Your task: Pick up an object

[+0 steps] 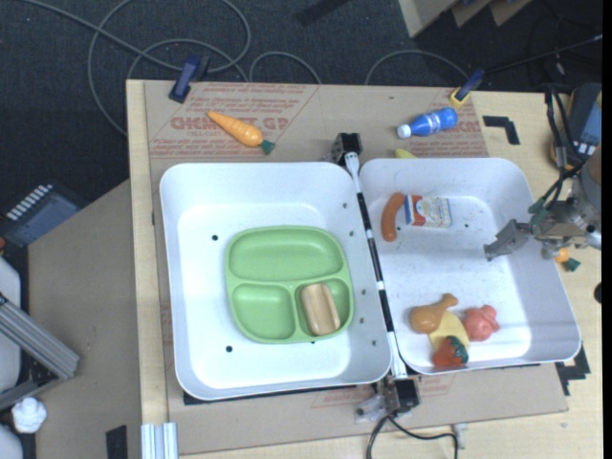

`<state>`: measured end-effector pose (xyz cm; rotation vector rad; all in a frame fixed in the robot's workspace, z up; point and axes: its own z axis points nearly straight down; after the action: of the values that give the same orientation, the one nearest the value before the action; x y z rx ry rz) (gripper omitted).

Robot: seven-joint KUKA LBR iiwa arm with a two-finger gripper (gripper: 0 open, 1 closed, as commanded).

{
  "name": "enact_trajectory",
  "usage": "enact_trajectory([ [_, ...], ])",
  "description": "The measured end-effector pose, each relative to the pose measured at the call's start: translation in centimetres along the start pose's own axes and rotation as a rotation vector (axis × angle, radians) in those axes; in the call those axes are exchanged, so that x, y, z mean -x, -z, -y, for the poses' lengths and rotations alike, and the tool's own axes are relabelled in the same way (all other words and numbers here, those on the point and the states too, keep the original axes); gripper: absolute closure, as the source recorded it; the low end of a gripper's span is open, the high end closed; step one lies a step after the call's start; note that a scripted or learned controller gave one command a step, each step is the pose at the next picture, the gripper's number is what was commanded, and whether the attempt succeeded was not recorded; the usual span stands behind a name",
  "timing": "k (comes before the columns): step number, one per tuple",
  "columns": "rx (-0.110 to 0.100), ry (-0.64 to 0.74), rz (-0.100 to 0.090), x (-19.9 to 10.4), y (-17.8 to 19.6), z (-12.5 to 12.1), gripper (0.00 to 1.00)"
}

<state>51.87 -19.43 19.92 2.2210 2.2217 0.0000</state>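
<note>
Camera view: claw (507,245) (right bin (497,175)) above toys (449,328).

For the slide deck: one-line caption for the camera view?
Gripper poised over right bin near toy foods; green tray with bread roll in left bin.

The arm reaches in from the right edge, its tool (502,247) low, pointing left; one grey finger (507,240) shows, angled down-left.

Dark carpet floor (76,84), grey cables (124,27) looping; pale wooden bench (143,285).
</note>
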Motion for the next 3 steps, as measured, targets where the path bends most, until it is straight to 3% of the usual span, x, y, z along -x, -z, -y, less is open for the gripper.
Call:
enact_trajectory([
  [1, -0.002, 0.000, -0.001, -9.9, -4.6, 1.3, 0.00],
  [2, -0.001, -0.001, 0.000, -10.2, -11.5, 4.0, 0.00],
  [3, 0.002, -0.002, 0.003, -1.3, -11.4, 1.8, 0.00],
])
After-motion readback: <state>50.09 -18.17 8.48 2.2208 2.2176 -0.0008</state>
